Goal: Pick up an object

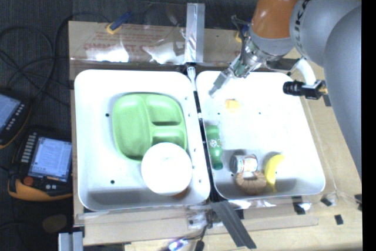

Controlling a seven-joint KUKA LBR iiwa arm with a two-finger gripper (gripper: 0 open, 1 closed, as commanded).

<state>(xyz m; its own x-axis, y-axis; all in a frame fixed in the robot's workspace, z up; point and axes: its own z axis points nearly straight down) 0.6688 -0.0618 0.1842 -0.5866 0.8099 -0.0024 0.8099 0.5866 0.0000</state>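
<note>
Small yellow object lay just below-right of the gripper, finger state indeterminable, nothing visibly held; approach step, so you needed a short descent onto it.

Arm cut off at right edge; small yellow item blurry, possibly food scrap.

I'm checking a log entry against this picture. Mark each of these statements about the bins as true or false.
1. The green tray lies in the left bin. True.
2. The banana is in the left bin. False: it lies in the right bin, beside the can.
3. The white bowl overlaps the green tray. True.
4. The claw holds the green bottle. False: the bottle lies on the bin floor, apart from it.
</note>
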